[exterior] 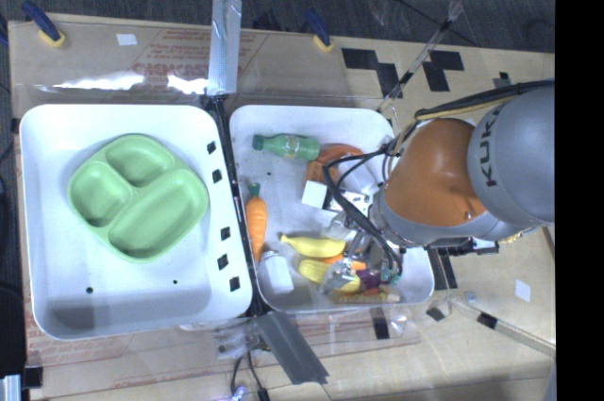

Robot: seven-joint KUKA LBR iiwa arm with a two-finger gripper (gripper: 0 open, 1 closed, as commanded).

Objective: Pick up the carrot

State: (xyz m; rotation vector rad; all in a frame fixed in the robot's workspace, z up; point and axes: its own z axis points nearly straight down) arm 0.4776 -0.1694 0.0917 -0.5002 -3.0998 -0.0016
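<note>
- Carrot (256,222) lies by right bin's (283,118) left wall, tip down, untouched.
- Hand (363,265) low over banana (316,246) clutter; grip state: can't tell.
- Step: approach. Next, prob. shift left w/ hand over carrot, then descend.

On the worktop (283,59) you see two shallow white bins side by side. The left bin (57,295) holds a green divided plate (139,195) with three compartments. In the right bin (293,118) you find a green bottle (286,145) lying on its side near the far wall, a yellow banana (314,245) toward the near side, and a small white block (314,194) between them.
</note>
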